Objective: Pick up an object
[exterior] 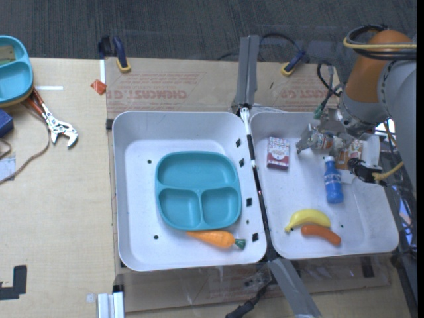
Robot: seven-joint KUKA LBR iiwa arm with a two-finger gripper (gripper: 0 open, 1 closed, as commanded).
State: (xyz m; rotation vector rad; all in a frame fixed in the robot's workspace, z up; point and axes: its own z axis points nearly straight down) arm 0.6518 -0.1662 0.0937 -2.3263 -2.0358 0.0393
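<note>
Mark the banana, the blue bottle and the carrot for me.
banana (309, 218), camera view, middle of its curve
blue bottle (333, 184), camera view, its body
carrot (211, 238), camera view, orange middle

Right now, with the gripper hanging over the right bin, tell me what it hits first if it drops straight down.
Probably the right bin's bare white floor, between the red-and-white box and the blue bottle. The gripper points downward; depth is unclear, so the bottle's cap might be clipped.

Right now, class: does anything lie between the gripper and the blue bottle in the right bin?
Nothing visible does. The gripper is just above the blue bottle in the right bin. The red card box lies off to the side, and the banana lies beyond the bottle.
</note>
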